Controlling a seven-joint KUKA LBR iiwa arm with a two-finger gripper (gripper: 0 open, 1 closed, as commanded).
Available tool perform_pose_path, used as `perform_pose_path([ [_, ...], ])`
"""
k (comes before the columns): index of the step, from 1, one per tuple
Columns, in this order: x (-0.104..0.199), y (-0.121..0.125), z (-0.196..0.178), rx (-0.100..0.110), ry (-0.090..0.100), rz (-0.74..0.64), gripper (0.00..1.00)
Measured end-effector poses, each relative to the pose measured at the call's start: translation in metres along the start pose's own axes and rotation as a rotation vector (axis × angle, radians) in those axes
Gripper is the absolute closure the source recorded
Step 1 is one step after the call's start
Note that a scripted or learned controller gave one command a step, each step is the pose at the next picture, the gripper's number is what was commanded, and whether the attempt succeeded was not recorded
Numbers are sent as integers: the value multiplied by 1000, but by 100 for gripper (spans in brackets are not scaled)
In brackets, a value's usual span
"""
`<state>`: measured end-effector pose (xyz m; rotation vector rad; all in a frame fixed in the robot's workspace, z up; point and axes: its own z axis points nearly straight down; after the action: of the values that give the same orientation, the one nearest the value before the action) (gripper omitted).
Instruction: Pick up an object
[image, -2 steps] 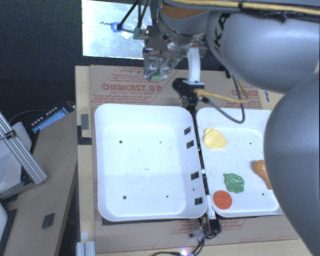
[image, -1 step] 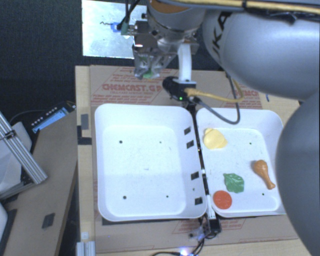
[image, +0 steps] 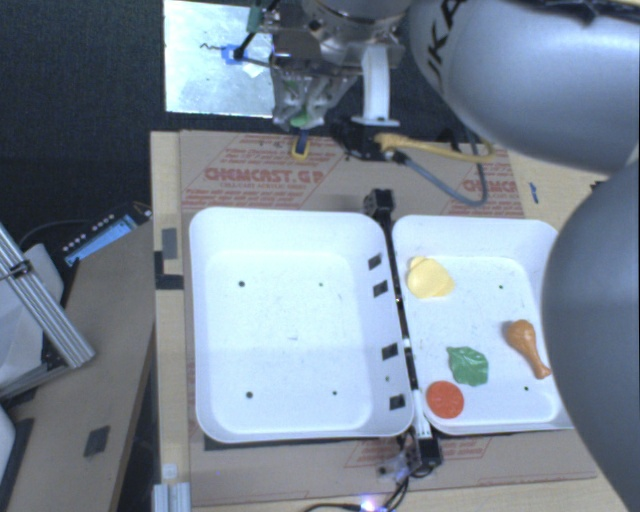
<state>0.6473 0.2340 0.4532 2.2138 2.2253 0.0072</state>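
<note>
Camera view is looking down at a slant on the desk (image: 120, 330), where two shallow white bins are sitting side by side on a sheet of printed cardboard (image: 260, 170). The left bin (image: 215, 235) is lying bare inside, apart from a few small dark dots on its floor. The right bin (image: 520, 240) is holding four objects: a pale yellow piece (image: 430, 278) is resting near its upper left corner, an orange-brown drumstick-shaped toy (image: 527, 346) is lying tilted near its right side, a green leafy piece (image: 468, 365) is sitting between the drumstick and the lower left corner, and a round red-orange piece (image: 445, 400) is lying just below the green one, close to the front wall. The four are lying apart from one another.

The grey arm (image: 530, 70) is looming large across the upper right, and the pincer (image: 300, 118) is hanging at the top of the frame, above the cardboard beyond the far edge of the left bin, well apart from every object. Whether it is released or clenched, I cannot tell. Black clips (image: 380, 289) are lining the seam between the bins.
</note>
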Motion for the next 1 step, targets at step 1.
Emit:
perform_pose_path([
  [1, 0, 5, -27, 1, 0, 0, 100],
])
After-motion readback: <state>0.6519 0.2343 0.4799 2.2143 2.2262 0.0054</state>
